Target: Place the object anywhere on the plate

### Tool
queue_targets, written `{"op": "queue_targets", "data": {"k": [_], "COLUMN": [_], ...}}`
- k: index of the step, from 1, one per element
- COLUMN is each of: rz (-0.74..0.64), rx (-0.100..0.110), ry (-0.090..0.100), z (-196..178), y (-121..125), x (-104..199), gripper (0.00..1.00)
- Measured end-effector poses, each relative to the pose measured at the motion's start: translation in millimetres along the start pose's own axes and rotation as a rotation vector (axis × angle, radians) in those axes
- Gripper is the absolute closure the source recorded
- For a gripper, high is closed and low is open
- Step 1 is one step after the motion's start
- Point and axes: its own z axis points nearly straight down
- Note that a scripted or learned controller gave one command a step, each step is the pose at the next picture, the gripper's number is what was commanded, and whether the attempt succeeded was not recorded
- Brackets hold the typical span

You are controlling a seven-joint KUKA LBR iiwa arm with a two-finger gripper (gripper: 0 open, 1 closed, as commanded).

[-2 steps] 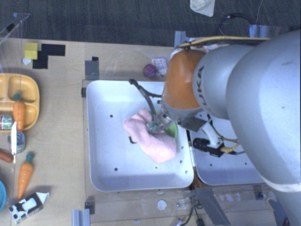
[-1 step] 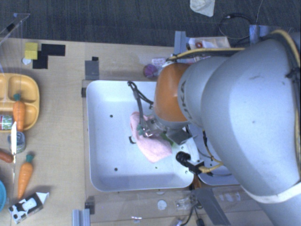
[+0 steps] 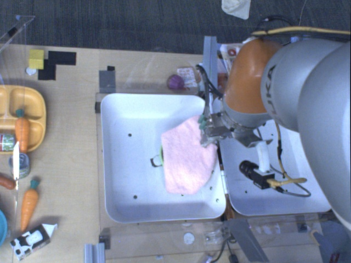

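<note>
Inside the left bin (image 3: 126, 147) lies a pink cloth (image 3: 186, 158), its upper corner pinched by the claw (image 3: 207, 129).

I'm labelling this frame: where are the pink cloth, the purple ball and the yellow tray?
pink cloth (image 3: 186, 158), camera view, middle of the cloth.
purple ball (image 3: 175, 82), camera view, its centre.
yellow tray (image 3: 34, 100), camera view, bare upper right compartment.

1. Probably a robotics lab: a grey arm (image 3: 307, 81) over two white bins (image 3: 118, 163) on a tabletop (image 3: 71, 201).
2. Toy carrots (image 3: 27, 201) and a divided tray (image 3: 33, 100) lie alongside, over dark carpet (image 3: 137, 15).
</note>
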Motion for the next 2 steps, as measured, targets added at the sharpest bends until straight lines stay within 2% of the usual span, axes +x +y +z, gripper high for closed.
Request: {"op": "queue_targets", "data": {"k": [1, 2], "rz": [-0.004, 0.167], "rx": [0.006, -0.004], "ry": [0.001, 0.003], "z": [82.2, 88.7], "y": [9.8, -0.4], "x": [69.0, 160.6], "gripper": [1.00, 1.00]}}
